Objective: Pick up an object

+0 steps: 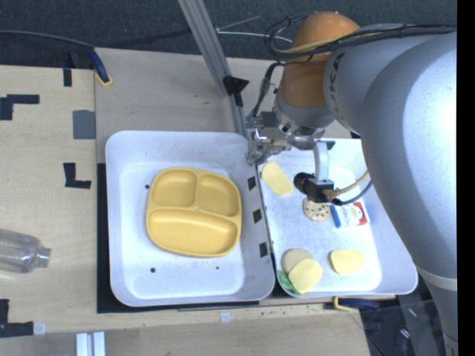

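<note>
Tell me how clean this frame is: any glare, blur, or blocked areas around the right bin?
Camera view: lighting is even and soft, with only faint shadows under the yellow divided plate. The arm looms large and soft-focused, covering the right bin's far right side. The gripper region is dark and cluttered, so detail there is poor. The clear bottle is washed out.

The arm (415, 147) is a bulky, smooth grey casing, rounded like a drum, filling the three o'clock side. Toward twelve o'clock an orange band (315, 58) swells like a dome above the wrist. Thin black cables (326, 34) loop over it. Below sits a silvery metal wrist block (286, 133), with a black fitting (312, 186) and a yellow wire (355, 188) trailing.
</note>
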Available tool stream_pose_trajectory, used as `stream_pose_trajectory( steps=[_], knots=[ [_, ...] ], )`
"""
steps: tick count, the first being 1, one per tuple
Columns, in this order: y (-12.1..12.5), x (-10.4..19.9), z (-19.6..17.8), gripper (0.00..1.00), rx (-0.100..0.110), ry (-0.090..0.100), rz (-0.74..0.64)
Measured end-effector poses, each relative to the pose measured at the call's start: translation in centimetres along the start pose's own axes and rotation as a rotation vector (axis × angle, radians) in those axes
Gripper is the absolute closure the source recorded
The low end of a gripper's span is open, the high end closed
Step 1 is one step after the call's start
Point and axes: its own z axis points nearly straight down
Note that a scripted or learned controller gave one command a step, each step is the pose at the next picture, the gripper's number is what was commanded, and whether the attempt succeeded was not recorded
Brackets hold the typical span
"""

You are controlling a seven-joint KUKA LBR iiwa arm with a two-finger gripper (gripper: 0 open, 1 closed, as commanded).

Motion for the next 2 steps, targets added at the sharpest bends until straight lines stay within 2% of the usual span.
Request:
stream_pose_trajectory(
  steps=[1,2],
  knots=[
    [-0.1,0.0,-1.0,1.00,0.002,-0.001,-0.001],
    [-1.8,-1.4,0.0,1.00,0.004,-0.003,0.003]
  ],
)
